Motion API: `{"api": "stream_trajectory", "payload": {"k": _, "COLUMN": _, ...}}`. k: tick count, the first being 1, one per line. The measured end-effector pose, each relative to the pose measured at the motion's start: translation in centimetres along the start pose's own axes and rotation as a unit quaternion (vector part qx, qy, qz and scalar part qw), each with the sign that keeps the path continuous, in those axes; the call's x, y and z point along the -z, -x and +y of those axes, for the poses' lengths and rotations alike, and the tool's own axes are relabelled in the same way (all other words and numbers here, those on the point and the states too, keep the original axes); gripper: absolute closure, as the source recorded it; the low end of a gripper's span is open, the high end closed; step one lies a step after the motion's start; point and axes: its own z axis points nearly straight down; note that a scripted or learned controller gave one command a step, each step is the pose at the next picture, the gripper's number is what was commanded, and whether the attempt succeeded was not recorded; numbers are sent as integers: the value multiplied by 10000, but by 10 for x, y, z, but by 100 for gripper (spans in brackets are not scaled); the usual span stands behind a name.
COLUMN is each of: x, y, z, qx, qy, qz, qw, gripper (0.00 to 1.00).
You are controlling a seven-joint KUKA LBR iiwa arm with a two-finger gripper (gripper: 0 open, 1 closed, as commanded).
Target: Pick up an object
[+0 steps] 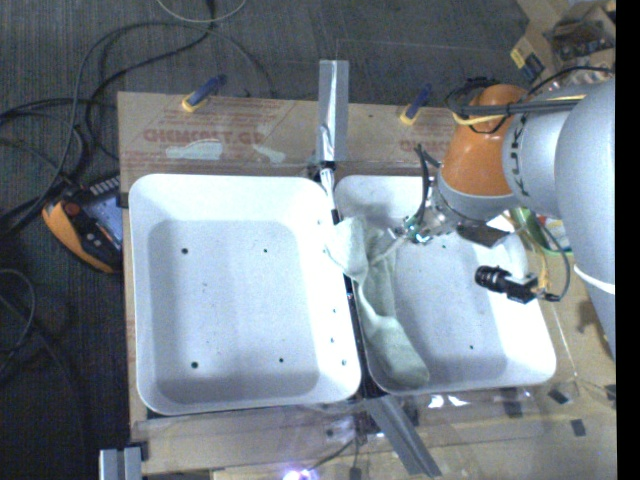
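A pale cloth (378, 303) lies along the right bin's (520, 363) left wall, right of frame centre. The jaws (418, 230) sit over its upper end (open or shut, I cannot tell). Limp fabric may slip out, likely if pinched shallowly.

cloth (385, 313) in right bin (500, 363), prob. over rim

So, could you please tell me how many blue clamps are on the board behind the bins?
2. One blue clamp is at the board's back edge above the left bin; the other is above the right bin. The arm may hide more.
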Motion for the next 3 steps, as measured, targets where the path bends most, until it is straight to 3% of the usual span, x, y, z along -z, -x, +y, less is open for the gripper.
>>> {"api": "stream_trajectory", "payload": {"k": 2, "x": 0, "y": 0, "z": 5, "qx": 323, "qy": -12, "qz": -5, "qw": 9995, "gripper": 0}}
{"api": "stream_trajectory", "payload": {"k": 3, "x": 9, "y": -3, "z": 8, "qx": 327, "qy": -6, "qz": 32, "qw": 9995, "gripper": 100}}
